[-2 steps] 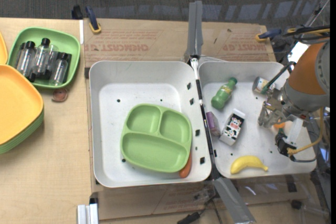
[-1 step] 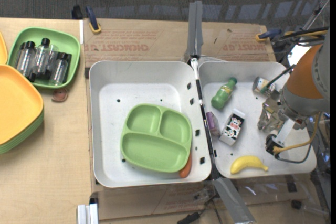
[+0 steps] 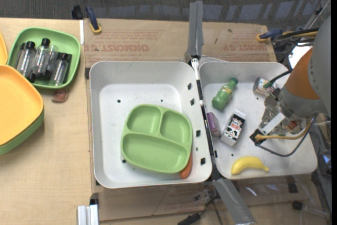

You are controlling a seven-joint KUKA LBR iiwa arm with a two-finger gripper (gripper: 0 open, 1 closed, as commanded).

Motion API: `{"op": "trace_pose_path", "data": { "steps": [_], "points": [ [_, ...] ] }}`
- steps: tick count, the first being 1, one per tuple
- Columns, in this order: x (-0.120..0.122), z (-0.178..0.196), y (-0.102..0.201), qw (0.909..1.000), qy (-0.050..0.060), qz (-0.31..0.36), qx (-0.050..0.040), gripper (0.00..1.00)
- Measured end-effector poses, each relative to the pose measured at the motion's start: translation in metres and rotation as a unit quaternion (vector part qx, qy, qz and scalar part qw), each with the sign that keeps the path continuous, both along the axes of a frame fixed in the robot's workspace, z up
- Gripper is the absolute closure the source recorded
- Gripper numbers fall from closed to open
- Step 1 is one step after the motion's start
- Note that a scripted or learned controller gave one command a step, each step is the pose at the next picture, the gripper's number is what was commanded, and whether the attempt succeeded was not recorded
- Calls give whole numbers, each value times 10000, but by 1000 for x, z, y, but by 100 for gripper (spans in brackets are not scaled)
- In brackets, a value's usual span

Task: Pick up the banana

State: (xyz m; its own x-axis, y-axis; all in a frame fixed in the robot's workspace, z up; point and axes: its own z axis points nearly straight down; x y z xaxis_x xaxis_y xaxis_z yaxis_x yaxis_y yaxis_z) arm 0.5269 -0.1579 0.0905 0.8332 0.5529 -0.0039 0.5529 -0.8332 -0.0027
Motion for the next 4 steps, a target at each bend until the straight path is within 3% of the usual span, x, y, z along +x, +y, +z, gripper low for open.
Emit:
{"op": "trace_pose_path", "data": {
  "steps": [1,2,3,4],
  "points": [
    [-51,0,-42,9912,11,-1320,5,100],
    [15,-2,-61,9819,54,-1896,24,100],
    [116,-2,-61,9842,37,-1769,17,100],
    [40,0,-7,9927,1,-1209,2,100]
  ]
}}
